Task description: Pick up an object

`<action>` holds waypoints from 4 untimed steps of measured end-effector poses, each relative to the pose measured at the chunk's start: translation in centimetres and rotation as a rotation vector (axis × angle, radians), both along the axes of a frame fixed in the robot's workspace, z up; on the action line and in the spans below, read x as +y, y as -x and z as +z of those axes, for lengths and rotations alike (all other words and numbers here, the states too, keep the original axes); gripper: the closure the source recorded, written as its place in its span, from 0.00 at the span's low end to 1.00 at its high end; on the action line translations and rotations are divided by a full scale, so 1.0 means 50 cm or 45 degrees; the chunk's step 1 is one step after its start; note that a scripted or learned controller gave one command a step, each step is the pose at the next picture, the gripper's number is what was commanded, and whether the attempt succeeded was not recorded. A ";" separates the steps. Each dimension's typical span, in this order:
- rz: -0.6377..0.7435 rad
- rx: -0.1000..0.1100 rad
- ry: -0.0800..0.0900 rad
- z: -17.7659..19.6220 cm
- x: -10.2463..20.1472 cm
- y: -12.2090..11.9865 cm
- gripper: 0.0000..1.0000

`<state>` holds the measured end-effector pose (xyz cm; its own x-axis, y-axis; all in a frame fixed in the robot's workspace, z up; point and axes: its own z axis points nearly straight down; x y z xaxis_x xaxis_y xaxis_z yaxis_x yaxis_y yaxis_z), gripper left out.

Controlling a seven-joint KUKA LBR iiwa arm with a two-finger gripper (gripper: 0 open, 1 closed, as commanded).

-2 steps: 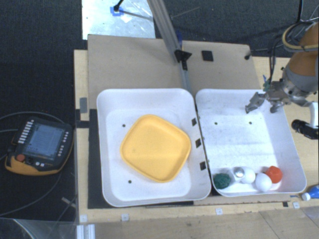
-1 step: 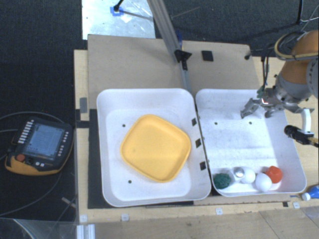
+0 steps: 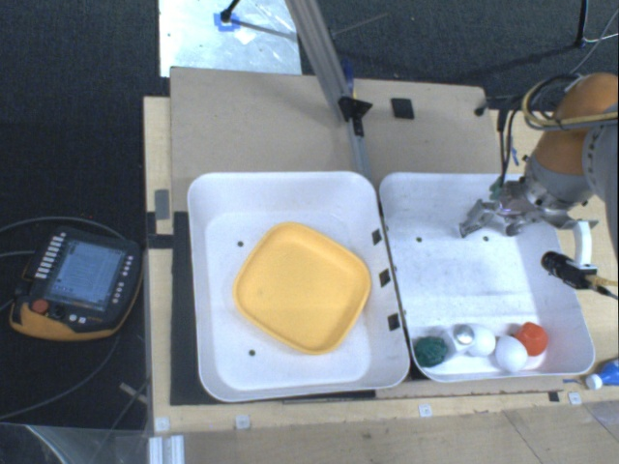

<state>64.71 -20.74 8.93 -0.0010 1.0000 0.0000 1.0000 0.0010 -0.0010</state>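
Observation:
A yellow square plate (image 3: pixel 302 286) lies in the left bin (image 3: pixel 208 201). Along the front edge of the right bin (image 3: pixel 426 196) sit a green ball (image 3: pixel 431 349), a small silvery ball (image 3: pixel 464 335), two white balls (image 3: pixel 481 343) (image 3: pixel 511 354) and an orange-red object (image 3: pixel 531 336). My gripper (image 3: pixel 490 219) hangs over the back right part of the right bin, well behind those objects. Its fingers are spread apart with nothing between them.
A teach pendant (image 3: pixel 75 280) lies on the floor to the left. A metal pole (image 3: pixel 324 51) slants over the bench behind the bins. A black cable connector (image 3: pixel 569 270) hangs near the right bin's right wall.

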 end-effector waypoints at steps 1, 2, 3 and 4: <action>0.001 -0.004 0.002 0.025 -0.001 -0.002 1.00; 0.000 -0.009 0.002 0.152 -0.006 -0.010 1.00; 0.000 -0.009 0.002 0.268 -0.007 -0.030 1.00; 0.000 -0.003 0.001 0.285 -0.007 -0.031 1.00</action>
